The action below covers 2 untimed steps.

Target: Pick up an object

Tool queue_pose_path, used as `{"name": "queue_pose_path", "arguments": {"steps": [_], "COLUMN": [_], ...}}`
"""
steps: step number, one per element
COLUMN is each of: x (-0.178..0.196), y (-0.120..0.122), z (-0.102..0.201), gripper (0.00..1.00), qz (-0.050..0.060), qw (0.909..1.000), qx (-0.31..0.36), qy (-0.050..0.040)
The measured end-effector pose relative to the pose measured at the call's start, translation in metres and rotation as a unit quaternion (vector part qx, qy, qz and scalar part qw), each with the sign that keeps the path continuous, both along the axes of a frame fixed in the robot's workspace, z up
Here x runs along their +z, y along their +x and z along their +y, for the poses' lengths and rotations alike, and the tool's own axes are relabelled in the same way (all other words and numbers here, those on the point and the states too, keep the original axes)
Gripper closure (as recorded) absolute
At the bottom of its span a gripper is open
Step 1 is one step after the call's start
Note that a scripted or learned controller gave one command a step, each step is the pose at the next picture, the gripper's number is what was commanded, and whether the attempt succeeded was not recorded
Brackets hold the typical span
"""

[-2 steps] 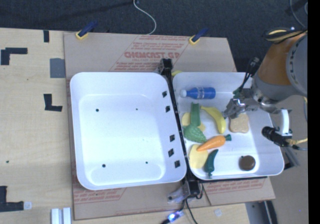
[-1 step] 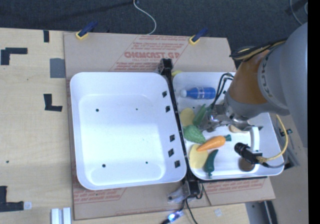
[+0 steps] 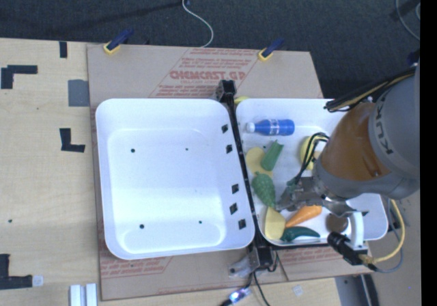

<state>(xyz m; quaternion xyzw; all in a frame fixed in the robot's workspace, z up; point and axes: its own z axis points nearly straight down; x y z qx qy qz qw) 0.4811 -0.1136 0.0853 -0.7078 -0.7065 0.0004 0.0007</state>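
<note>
The right bin (image 3: 311,108) holds several toy items: a blue bottle with a white cap (image 3: 271,127), a green block (image 3: 272,155), a yellow piece (image 3: 254,158), a bumpy green pickle (image 3: 264,189), an orange carrot (image 3: 305,214), a dark green piece (image 3: 300,233) and a yellow piece (image 3: 274,225) at the near edge. My gripper (image 3: 295,193) hangs low over the bin's middle, just right of the pickle and above the carrot. The arm's orange band (image 3: 348,151) covers the bin's right part.
The left bin (image 3: 109,120) lies beside the right one, with a black divider clip (image 3: 226,89) between them at the far edge. Both rest on a cardboard sheet (image 3: 198,69). A cable (image 3: 198,18) trails at the back.
</note>
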Motion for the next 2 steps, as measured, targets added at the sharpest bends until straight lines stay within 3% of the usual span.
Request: {"name": "queue_pose_path", "arguments": {"steps": [1, 2], "x": [-0.001, 0.0], "y": [0.056, 0.072], "z": [0.014, 0.016], "gripper": [1.0, 1.0], "qz": [-0.002, 0.0], "qw": [1.0, 1.0], "qx": [0.003, 0.001], "qy": [-0.0004, -0.0016]}}
